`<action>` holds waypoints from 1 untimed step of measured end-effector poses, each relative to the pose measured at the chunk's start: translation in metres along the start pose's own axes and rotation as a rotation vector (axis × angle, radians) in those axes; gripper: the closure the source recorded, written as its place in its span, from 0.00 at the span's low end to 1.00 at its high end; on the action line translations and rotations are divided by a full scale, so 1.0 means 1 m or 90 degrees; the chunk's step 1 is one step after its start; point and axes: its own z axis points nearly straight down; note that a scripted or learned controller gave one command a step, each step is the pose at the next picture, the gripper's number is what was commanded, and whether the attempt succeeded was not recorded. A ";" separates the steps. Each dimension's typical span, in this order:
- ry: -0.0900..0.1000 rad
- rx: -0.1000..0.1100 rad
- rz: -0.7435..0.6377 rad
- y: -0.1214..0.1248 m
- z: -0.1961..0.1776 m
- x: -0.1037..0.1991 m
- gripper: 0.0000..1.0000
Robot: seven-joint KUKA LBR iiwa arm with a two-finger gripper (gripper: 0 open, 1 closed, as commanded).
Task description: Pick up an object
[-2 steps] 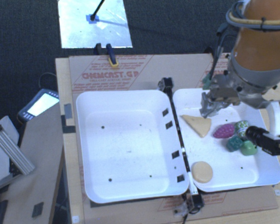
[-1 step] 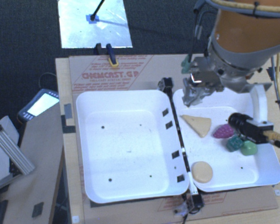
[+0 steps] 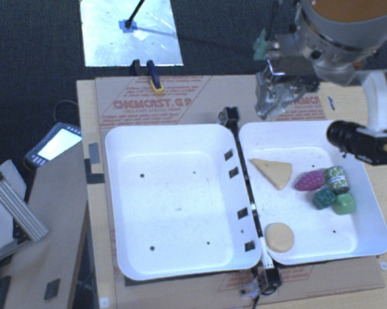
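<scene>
**A:** Where's your gripper sitting?

**B:** My gripper [image 3: 277, 98] is hanging above the far rim of the right bin [image 3: 368, 237], up near the top of the view. It's touching none of the objects. I can't tell how it's set; the metal there is a blur.

**A:** What's lying in the bin?

**B:** A pale yellow wedge [image 3: 274, 172] is lying near the divider side. A round tan disc [image 3: 279, 237] is sitting at the near corner, just beside the divider. A purple bumpy lump [image 3: 309, 181] is resting mid-bin, touching a cluster: a small patterned cylinder [image 3: 336, 177], a teal block [image 3: 325, 197] and a green ball [image 3: 344, 204], all pressing together.

**A:** And the left bin [image 3: 128, 208]?

**B:** White, shallow, sitting right alongside the other.
</scene>
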 end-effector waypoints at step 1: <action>-0.002 0.006 -0.001 0.041 0.010 0.058 1.00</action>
